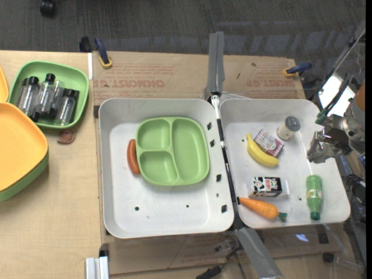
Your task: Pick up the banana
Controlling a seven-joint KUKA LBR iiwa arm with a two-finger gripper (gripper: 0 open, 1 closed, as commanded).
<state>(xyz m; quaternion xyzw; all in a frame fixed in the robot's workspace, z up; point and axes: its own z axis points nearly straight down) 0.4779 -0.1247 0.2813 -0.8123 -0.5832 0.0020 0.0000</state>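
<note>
Banana: curved yellow banana (261, 151) lying flat in the right shallow white bin (334, 217), a bit toward 11 o'clock of the bin's middle.
Next to banana: small pink and white packet (269, 141) touching it on the 1 o'clock side.
Jar: little white jar with a grey lid (288, 127) at 1 o'clock of the packet, near the bin's far wall.
Carton: small black and white cow-print carton (269, 186) at 6 o'clock of the banana, apart from it.
Carrot: orange toy carrot with a green tip (261, 208) near the bin's front edge, at 6 o'clock of the carton.
Bottle: green plastic bottle (314, 196) lying near the bin's 4 o'clock corner.
End effector (323, 146): grey, over the right bin's 3 o'clock edge, well apart from the banana; cannot tell if spread or pressed together.
Left bin: left shallow white bin (168, 214) with a green plastic plate split in three parts (172, 150) and a red sausage (133, 156) touching the plate at 9 o'clock.
Counter (70, 214): green tray of small dark-capped bottles (49, 94) and stacked orange plates (17, 150) at the 9 o'clock end.
</note>
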